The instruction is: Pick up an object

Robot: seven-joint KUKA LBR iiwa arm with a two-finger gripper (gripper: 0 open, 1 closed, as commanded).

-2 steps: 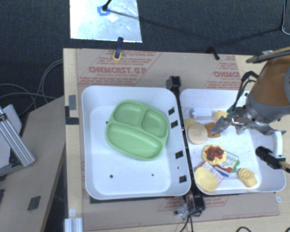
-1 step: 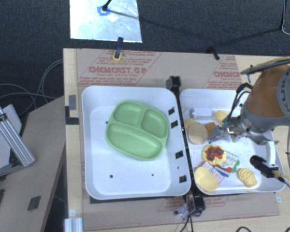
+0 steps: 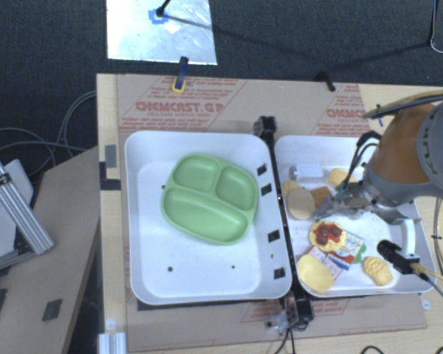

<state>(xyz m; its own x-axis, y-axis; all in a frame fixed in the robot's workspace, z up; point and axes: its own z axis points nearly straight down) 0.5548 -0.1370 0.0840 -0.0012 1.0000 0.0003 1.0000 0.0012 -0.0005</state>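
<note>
Two white bins sit on a cardboard-covered bench point(image 3: 207, 98) over dark carpet point(image 3: 44, 43). The gripper point(image 3: 338, 198) hangs in the right bin point(image 3: 310, 150); its grip I cannot tell.

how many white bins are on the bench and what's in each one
2. The left bin holds a green divided plate. The right bin holds a clutter of small toy foods, with the gripper lowered among them; the arm may hide some.
</note>
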